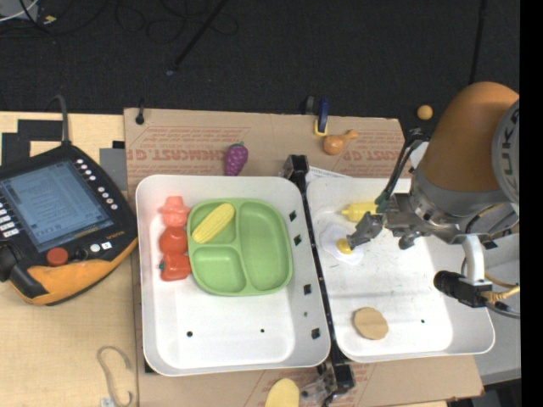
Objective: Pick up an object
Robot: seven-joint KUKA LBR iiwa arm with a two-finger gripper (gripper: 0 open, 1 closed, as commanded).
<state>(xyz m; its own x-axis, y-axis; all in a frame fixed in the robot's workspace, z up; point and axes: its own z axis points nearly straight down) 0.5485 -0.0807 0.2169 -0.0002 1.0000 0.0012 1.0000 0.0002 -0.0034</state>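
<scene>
A: Far left, what's on the bench?

B: A pendant (55, 219), dark screen with an orange rim. Then the left bin (170, 337), glossy white, holding a red figure (173, 240) standing lengthwise along its left wall and a green divided plate (242, 248). A ribbed yellow corn cob (211, 222) lies in the plate's upper-left compartment, long axis slanting up to the right.

A: And the right bin (475, 337)?

B: A small yellow object (345, 246) sits near its upper left, too small to tell which way it points. A flat tan disc (371, 323) lies near the front wall.

A: The gripper (366, 230)?

B: Just beside the yellow object. Whether its fingers are spread or gripping anything, I cannot tell.
</scene>
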